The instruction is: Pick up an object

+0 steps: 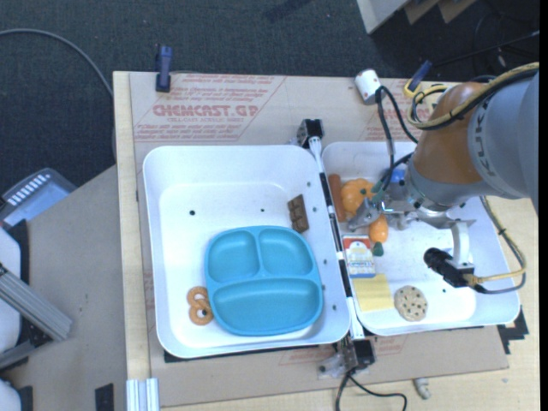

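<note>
My gripper (374, 205) hangs low over the far left part of the right bin (488, 311). Just to its left lies an orange fruit-like object (351, 193), and a smaller orange piece (378, 229) sits right below it. Whether either one touches the gripper is unclear. Nearer the front of this bin are a small red, white and blue carton (360, 257), a pale yellow block (372, 294) and a round cookie (411, 302).
The left bin (171, 187) holds a blue divided plate (261, 279), a small pretzel (200, 306) at the plate's left edge and a brown bar (298, 213) by the right wall. The arm covers the right bin's far right part.
</note>
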